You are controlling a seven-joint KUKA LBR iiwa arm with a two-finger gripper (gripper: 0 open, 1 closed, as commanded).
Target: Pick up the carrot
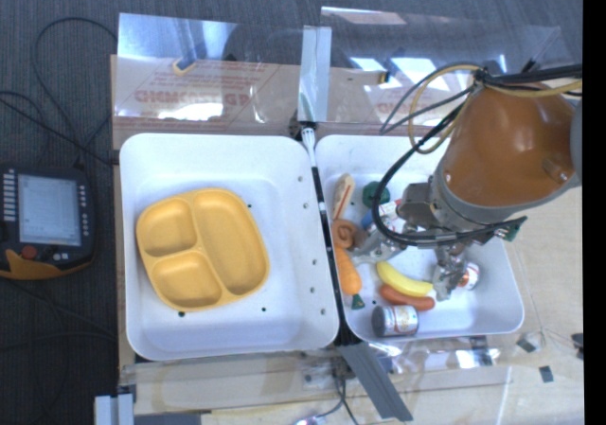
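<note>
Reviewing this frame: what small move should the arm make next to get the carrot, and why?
Probably shift the gripper toward the bins' divider. The carrot lies against the right bin's left wall, while the gripper hangs on the far side of the banana.

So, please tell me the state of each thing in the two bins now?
carrot: lying at left wall of right bin, not held
banana: lying flat
can: on its side
yellow tray: flat in left bin, nothing in it
claw: low over right bin
</note>
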